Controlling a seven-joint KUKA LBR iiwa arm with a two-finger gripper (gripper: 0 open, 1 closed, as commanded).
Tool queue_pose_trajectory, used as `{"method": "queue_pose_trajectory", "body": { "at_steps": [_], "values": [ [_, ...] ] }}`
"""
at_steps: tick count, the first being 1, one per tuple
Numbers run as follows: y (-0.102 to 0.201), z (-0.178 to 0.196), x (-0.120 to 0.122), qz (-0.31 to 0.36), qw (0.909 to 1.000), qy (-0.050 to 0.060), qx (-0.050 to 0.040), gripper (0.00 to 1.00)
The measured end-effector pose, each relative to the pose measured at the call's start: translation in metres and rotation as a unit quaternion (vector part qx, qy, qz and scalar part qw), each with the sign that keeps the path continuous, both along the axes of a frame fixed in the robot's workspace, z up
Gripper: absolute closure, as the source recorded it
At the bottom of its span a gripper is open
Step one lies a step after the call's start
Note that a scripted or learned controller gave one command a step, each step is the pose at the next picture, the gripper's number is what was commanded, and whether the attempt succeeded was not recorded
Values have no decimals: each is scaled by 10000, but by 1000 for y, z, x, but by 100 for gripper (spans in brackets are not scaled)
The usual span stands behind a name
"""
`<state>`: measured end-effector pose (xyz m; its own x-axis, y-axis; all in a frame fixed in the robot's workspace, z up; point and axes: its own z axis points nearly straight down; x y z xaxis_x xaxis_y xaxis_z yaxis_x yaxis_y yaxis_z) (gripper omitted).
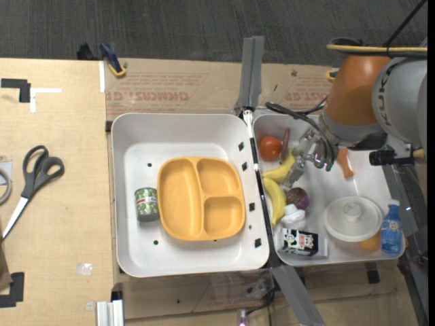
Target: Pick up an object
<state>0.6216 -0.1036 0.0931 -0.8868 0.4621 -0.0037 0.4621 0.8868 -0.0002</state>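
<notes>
Grey arm (408,94) over the right bin (391,182), claw (306,160) above the banana (274,189).

We saw the arm reach in across the right bin, beside the left bin (129,182) with its yellow divided plate (201,197) and small green can (146,204). We could not tell whether the claw was released or clenched, and nothing showed in it. The banana, our likely target, lay at the right bin's left wall, its long axis running up and down the view and its upper end curving toward the claw. We judged the crowding risky: the tomato (270,147) and purple onion (296,197) lay just beside it, so a descent might nudge them or pinch the wall.
</notes>
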Motion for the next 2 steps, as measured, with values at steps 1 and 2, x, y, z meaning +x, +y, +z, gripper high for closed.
{"method": "queue_pose_trajectory", "body": {
  "at_steps": [1, 2],
  "values": [
    [7, -1, -2, -1628, 9867, 4, 5, 0],
    [-32, -1, -42, -1347, 9909, 7, 5, 0]
  ]
}}
